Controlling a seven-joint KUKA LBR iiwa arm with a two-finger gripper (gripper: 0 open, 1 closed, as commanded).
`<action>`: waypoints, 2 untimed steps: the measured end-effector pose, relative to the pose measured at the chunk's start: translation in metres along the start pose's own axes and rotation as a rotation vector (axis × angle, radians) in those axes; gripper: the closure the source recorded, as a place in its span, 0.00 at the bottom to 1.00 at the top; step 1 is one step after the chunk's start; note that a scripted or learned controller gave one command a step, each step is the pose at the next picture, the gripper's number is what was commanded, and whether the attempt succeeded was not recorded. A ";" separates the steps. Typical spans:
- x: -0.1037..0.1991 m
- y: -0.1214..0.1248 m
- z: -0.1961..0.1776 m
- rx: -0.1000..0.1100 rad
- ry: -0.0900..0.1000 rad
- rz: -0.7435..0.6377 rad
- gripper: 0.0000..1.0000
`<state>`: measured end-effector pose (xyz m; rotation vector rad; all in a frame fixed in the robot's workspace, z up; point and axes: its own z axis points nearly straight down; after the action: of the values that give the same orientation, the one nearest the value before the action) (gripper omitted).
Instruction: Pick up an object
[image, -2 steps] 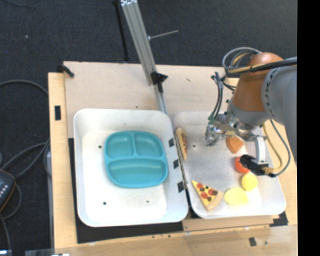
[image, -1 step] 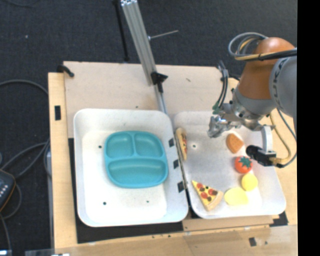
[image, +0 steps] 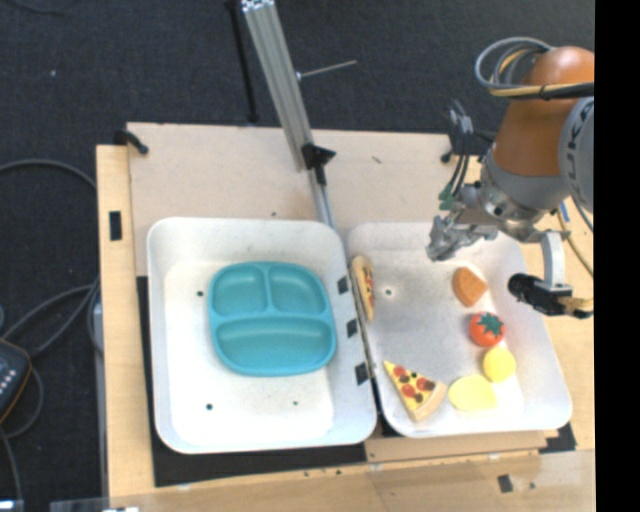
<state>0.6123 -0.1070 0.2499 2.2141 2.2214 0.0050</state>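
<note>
Your candidates for picking lie in the right bin (image: 560, 400). Nearest the end effector is an orange bread roll (image: 469, 286), toward the bin's far right. Just below it sits a red tomato (image: 487, 329), then a yellow lemon (image: 500, 364), with a flat yellow piece (image: 471, 393) touching the lemon's lower left. A pizza slice (image: 415, 388) lies near the bin's front edge, left of the yellow piece. A hot dog (image: 362, 286) lies along the bin's left wall.

Your end effector (image: 447, 243) hangs over the far part of the right bin, just up and left of the bread roll. Nothing sits between its fingers, though you cannot tell from this view how far apart they are.

The left bin (image: 170, 400) holds a teal divided plate (image: 271, 318) near its middle. Both bins rest side by side on the tan surface (image: 210, 170).
</note>
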 end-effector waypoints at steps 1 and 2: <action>0.050 0.008 -0.008 0.003 0.003 -0.004 1.00; 0.097 0.013 0.003 0.007 0.002 -0.003 1.00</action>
<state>0.6250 -0.0102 0.2467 2.2149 2.2294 0.0001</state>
